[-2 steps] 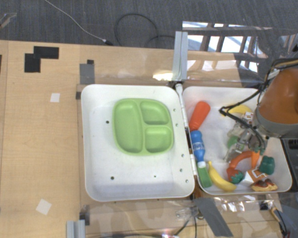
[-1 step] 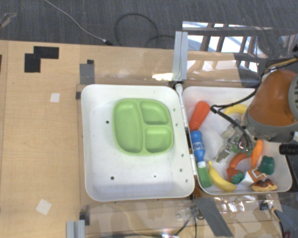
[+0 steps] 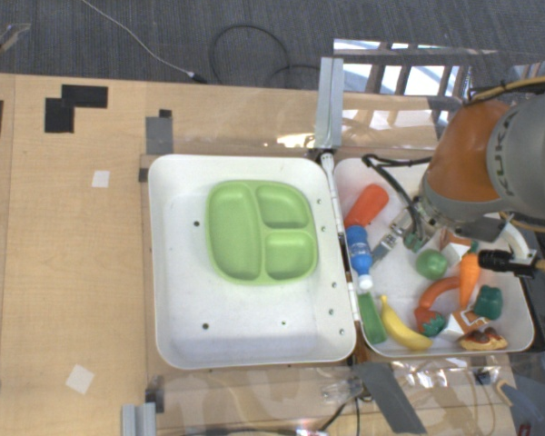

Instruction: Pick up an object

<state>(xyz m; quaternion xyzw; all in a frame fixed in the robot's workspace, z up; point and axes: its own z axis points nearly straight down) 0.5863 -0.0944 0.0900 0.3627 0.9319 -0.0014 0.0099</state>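
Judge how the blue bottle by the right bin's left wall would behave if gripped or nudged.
The blue bottle lies on its side, so a nudge would probably roll it. Its rounded, glossy-looking body might slip between fingers. It looks like a small plastic toy, likely light and stiff.

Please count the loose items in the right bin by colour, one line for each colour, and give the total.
Orange: 3 (orange plastic bottle, orange carrot, curved orange piece)
Green: 3 (round green fruit, dark green block, green stick)
Blue: 1 (blue bottle)
Yellow: 1 (yellow banana)
Brown: 1 (brown pastry)
Total: 9
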